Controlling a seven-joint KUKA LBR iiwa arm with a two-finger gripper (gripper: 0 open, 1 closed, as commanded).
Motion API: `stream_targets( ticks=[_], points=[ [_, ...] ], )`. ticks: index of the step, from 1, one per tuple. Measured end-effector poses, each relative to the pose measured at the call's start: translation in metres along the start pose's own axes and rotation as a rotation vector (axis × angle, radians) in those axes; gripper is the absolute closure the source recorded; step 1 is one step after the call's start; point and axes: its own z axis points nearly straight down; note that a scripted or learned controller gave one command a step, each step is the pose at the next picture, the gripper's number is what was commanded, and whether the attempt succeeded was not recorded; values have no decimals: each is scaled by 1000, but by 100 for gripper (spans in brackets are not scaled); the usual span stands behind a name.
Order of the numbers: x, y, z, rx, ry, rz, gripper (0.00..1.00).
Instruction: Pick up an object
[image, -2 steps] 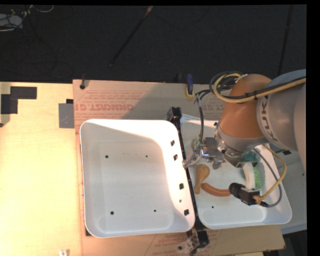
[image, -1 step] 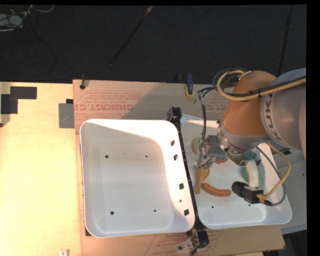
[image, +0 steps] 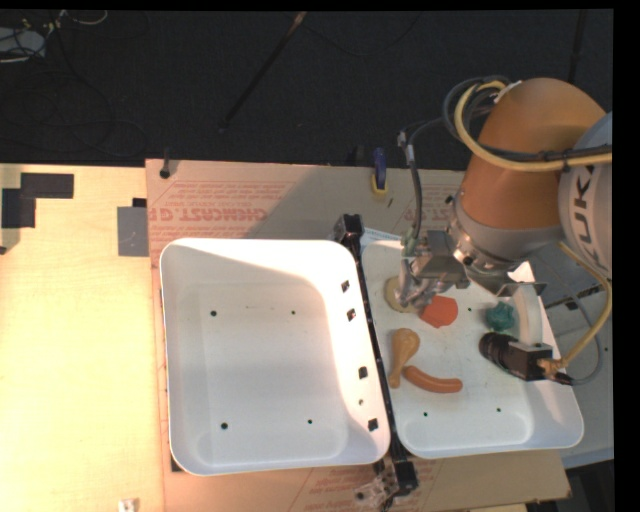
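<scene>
My gripper (image: 413, 293) hangs low over the upper left part of the right bin (image: 500, 430). Just to its right, close against it, lies a red round object (image: 439, 312); whether they touch I cannot tell. A pale disc (image: 393, 292) sits partly hidden under the gripper's left side. Lower in the same bin lie a tan pear-shaped piece (image: 402, 350) and an orange sausage-shaped piece (image: 433, 381). A teal object (image: 500, 318) rests near the bin's right wall.
The left bin (image: 200, 440) stands beside the right one, divided from it by a black clip rail (image: 365, 340). Brown cardboard (image: 250, 200) lies beneath both bins. The arm's orange band (image: 525, 150) looms over the right bin's back edge.
</scene>
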Motion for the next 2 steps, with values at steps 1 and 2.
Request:
stream_targets(
  ticks=[1,2],
  points=[
    [64,11,-136,-6,2,-3,100],
    [16,-37,-37,23,-4,8,100]
  ],
)
